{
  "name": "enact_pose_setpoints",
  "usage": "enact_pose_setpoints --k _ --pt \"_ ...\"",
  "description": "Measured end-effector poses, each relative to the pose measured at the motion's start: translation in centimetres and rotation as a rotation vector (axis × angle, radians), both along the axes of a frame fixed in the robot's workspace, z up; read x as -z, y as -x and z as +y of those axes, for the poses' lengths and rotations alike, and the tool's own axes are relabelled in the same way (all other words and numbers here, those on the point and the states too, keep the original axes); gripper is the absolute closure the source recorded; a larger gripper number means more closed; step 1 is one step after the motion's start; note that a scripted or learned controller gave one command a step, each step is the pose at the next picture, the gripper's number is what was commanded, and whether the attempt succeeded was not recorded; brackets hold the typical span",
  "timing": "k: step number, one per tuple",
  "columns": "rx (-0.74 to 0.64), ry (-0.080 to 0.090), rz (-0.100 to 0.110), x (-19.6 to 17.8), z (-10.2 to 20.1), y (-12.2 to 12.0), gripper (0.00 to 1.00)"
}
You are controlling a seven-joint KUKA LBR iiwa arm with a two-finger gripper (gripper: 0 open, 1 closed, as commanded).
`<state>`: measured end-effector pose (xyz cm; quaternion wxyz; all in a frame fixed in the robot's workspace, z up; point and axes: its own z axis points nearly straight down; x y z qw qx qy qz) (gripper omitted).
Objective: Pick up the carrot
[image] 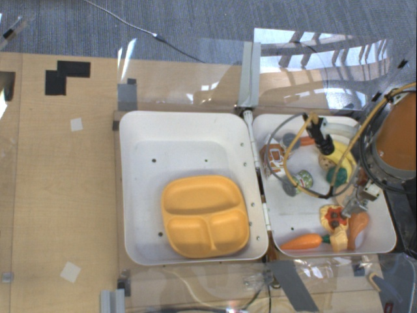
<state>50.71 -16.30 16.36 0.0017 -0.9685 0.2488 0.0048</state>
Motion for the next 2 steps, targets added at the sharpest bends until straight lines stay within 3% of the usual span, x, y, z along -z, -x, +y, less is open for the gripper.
enact_pose_setpoints --k 1,2 --pt "-0.017 0.004 -0.016 -4.6 4.5 -1.9 1.0" --pt "-0.301 0.006 -0.02 -6.4 -4.4 -7.2 1.0"
